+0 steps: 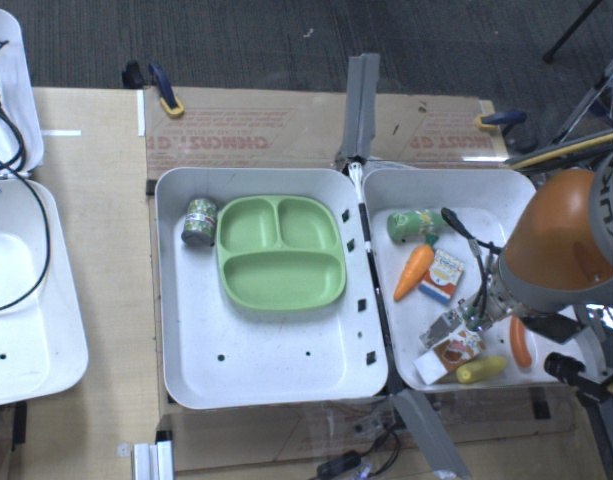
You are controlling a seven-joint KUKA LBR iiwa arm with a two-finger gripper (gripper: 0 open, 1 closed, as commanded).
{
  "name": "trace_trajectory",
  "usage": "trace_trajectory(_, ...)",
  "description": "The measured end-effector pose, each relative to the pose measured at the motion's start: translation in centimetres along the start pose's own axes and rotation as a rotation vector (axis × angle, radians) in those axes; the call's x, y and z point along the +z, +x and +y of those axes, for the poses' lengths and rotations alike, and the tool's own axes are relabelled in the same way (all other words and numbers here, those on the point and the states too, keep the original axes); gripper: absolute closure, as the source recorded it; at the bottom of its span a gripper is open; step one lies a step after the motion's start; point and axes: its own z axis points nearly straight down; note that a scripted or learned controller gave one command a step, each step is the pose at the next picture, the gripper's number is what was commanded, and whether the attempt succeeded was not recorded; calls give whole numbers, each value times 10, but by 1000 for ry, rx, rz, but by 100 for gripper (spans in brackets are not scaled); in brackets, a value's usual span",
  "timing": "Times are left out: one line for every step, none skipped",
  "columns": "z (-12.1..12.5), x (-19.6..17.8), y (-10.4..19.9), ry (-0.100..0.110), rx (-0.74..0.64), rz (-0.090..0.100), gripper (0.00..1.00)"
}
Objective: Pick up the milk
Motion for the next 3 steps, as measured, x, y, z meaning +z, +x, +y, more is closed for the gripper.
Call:
trace_trajectory(4,8,8,0,-20,0,0)
trace_trajectory(3,0,7,0,-16,0,100)
trace_trajectory(-10,9,-19,0,268,-1,100)
